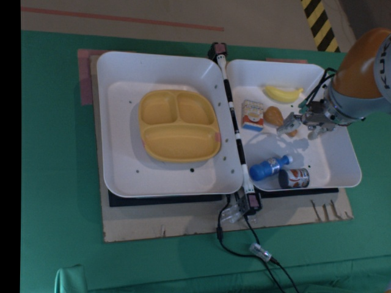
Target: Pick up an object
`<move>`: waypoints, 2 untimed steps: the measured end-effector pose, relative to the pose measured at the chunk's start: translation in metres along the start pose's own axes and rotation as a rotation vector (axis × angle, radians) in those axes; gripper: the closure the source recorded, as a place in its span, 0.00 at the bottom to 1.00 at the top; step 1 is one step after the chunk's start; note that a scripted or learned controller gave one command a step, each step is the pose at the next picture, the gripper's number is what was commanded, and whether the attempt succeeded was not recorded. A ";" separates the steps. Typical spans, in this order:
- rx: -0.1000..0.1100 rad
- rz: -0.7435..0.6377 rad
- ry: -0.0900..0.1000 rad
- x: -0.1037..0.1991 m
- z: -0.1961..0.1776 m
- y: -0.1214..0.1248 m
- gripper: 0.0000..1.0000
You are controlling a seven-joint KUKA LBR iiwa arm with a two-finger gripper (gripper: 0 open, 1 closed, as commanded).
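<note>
Cables (253, 243) are seen nearest the camera, trailing over the green counter (55, 163) below the gap between the two bins. Farther up, the claw (303, 129) is held low over the right bin (342, 163), reaching in from the right on the grey arm (366, 78) with its orange band. Its two fingers are spread apart, and nothing is seen between them. Just to the claw's left a small brown object (274, 115) is found, nearly touching one fingertip. Beside that, a small red and white carton (253, 115) is set near the bin's left wall. Above the claw, a yellow banana (283, 93) is laid close to the far rim. Toward the near rim, a blue bottle (269, 167) is lying on its side, with a dark can (294, 177) just beside it. In the left bin (116, 163), a yellow divided plate (178, 126) is placed, well apart from the claw.
</note>
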State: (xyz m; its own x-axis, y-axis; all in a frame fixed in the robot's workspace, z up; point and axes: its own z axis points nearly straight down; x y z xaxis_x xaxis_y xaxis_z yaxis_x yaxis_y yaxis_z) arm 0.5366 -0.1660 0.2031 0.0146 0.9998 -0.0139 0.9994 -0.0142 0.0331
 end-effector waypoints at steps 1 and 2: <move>0.009 -0.008 0.002 -0.025 0.014 -0.056 0.00; 0.008 -0.009 0.004 0.030 0.015 -0.004 0.00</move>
State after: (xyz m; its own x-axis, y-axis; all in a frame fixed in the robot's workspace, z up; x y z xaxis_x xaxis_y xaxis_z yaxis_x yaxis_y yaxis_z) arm 0.5332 -0.1360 0.1877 0.0058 0.9999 -0.0099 0.9997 -0.0055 0.0254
